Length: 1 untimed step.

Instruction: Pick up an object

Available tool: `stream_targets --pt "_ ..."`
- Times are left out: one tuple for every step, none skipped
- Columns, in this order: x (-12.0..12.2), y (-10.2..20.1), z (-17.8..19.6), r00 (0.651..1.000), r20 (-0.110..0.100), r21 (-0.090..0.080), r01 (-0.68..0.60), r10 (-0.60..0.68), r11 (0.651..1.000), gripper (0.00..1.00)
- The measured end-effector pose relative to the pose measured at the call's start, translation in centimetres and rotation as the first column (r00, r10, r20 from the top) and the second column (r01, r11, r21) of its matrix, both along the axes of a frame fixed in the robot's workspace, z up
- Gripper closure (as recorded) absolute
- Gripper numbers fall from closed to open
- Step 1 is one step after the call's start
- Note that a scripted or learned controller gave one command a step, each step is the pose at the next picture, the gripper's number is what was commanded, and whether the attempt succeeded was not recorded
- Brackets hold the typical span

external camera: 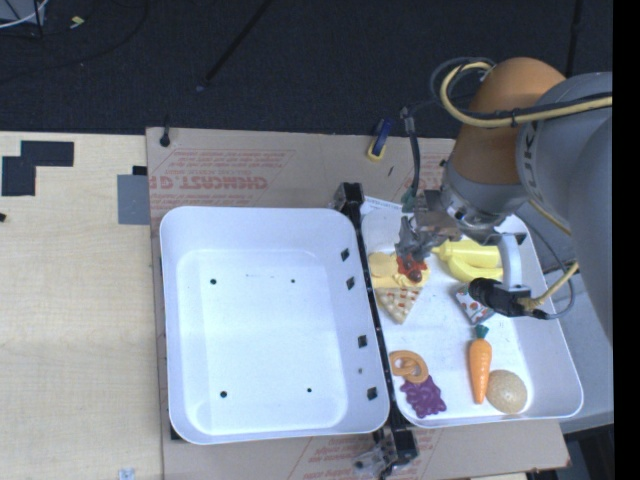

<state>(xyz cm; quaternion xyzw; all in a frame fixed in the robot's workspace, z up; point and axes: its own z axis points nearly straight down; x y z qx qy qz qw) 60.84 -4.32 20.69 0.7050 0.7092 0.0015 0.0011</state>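
My gripper (411, 256) hangs low over the left part of the right bin (545, 368), reaching in from the right under the orange wrist band. Right at its tip is a small red object (409, 266), resting on or against a yellow piece (383, 266) and a waffle-patterned wedge (397, 301). Whether the red object is held is not visible. A yellow banana-like item (470, 259) lies just right of the gripper. A carrot (480, 366), a tan potato-like lump (507, 390), a pretzel (408, 365) and purple grapes (426, 397) lie toward the front.
The left bin (190, 368) stands beside the right one, with black clips along the shared wall (362, 298). A small black, white and red item (478, 301) lies by a cable near the carrot. The arm's body covers the right bin's far right corner.
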Motion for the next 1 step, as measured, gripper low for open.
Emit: stream_targets --pt "1.28 10.63 -0.45 1.0 -0.006 0.004 -0.005 0.005 1.0 1.0"
